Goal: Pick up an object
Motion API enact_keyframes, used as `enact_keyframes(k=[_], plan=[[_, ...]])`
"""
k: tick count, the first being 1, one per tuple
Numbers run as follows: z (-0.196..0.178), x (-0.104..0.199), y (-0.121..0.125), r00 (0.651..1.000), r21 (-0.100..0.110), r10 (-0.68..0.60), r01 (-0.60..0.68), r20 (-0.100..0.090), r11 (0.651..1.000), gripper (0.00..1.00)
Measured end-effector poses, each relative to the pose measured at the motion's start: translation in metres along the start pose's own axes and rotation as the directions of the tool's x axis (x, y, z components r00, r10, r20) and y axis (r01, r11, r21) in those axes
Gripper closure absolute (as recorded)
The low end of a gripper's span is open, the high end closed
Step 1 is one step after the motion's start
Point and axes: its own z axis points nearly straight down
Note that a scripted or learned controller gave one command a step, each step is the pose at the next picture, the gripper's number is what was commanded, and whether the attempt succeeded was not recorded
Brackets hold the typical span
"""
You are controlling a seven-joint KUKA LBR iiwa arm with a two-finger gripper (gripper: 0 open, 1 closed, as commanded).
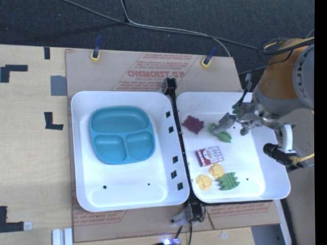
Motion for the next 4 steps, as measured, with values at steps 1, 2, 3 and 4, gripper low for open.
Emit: enact_keyframes(k=[1,2,3,4], plan=[[0.062,-0.006,-0.004,1.0,0.001,0.0,0.0,0.0,1.0,0.0],[0.049,-0.005,-0.003,1.0,-0.002,-0.002,0.002,-0.001,1.0,1.0],[0.006,0.001,-0.003,1.0,-0.007,-0.001,0.001,-0.001,1.0,1.0],[-0.049,0.008,0.006,1.0,-0.01,-0.002,0.002,0.0,1.0,1.0]])
